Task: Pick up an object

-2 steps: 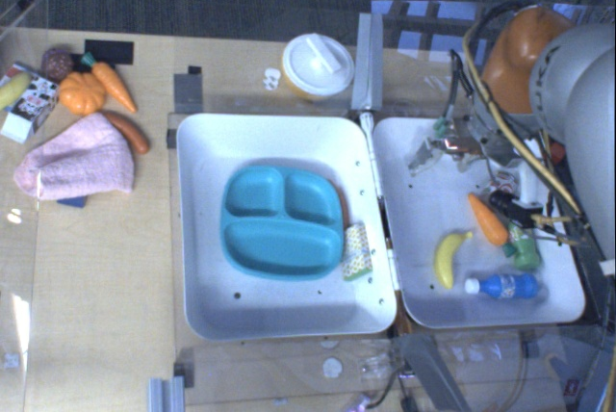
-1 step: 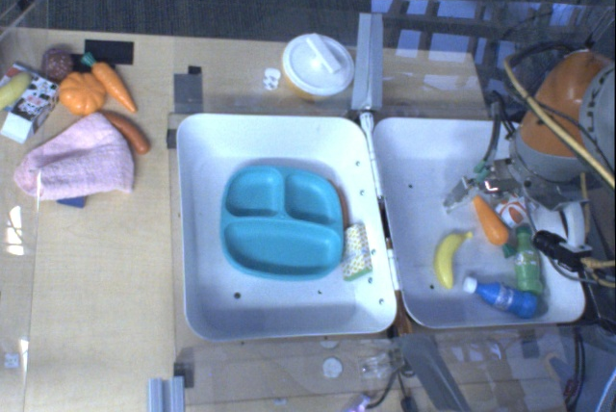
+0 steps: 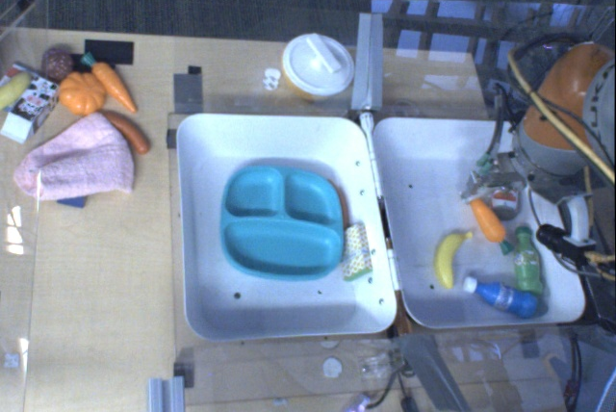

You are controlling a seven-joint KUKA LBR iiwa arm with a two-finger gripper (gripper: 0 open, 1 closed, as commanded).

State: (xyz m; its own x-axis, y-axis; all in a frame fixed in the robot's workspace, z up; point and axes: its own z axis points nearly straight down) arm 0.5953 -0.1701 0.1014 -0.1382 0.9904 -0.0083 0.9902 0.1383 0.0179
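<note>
Bench items, far left of gripper: pink folded cloth (image 3: 75,162); small orange plastic pumpkin (image 3: 81,92); orange toy carrot (image 3: 115,85); brown sausage-shaped toy (image 3: 128,130).
Back edge, left of gripper: round white lidded tub (image 3: 319,65).
Left bin (image 3: 197,208), well left of gripper: blue three-compartment plastic tray (image 3: 283,221), with a small yellow-green patterned packet (image 3: 357,251) touching its right edge.
Right bin (image 3: 414,237): contains everything listed below.
Yellow toy banana (image 3: 447,258): below and left of gripper, apart from it.
Gripper (image 3: 493,185): lowered into right bin; cannot tell whether released or clenched.
Small orange toy carrot (image 3: 488,220): directly under gripper tip, resting on bin floor; contact unclear.
Blue plastic bottle with white cap (image 3: 502,296): lying below gripper, near bin's front wall.
Green plastic bottle (image 3: 526,262): below and right of gripper, just beside blue bottle.
</note>
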